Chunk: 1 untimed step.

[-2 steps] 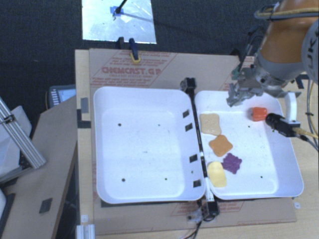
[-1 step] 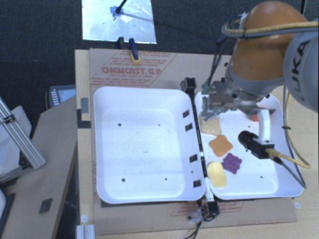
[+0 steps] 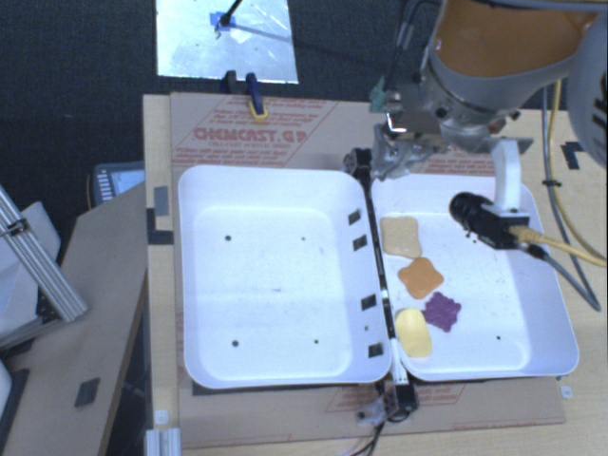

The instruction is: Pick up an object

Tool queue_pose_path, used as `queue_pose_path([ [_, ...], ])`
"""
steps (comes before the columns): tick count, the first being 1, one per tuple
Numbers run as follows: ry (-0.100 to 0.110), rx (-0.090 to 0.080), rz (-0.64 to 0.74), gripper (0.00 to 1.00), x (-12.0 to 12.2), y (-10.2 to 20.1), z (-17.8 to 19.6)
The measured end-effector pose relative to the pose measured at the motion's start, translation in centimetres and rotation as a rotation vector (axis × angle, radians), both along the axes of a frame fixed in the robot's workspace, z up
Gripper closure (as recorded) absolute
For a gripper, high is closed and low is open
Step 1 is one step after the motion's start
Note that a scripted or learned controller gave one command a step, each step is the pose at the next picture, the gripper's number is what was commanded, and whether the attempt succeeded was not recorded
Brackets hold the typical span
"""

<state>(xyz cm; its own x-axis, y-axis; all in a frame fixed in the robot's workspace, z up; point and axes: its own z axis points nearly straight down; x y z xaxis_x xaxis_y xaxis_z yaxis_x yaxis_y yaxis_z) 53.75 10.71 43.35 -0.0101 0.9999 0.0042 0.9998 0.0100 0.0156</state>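
Four small items lie along the left side of the right bin (image 3: pixel 508 302): a tan flat piece (image 3: pixel 401 237), an orange piece (image 3: pixel 421 276), a purple piece (image 3: pixel 442 311) and a pale yellow piece (image 3: pixel 412 332) nearest the front. My gripper (image 3: pixel 378 162) hangs over the back left corner of the right bin, by the divider between the bins. It is behind the tan piece and apart from all four items. Nothing shows in its grasp.
The left bin (image 3: pixel 266 283) sits beside the right one, joined by black clips (image 3: pixel 369 302). A black cylinder with a yellow cable (image 3: pixel 483 218) juts from the arm over the right bin's back. A blue and yellow clamp (image 3: pixel 255 98) stands behind the bins.
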Motion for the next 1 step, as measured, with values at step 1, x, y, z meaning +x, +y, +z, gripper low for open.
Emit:
queue_pose_path([
  [1,0.005,-0.004,-0.015,1.0,-5.25,-8.61,6.64],
])
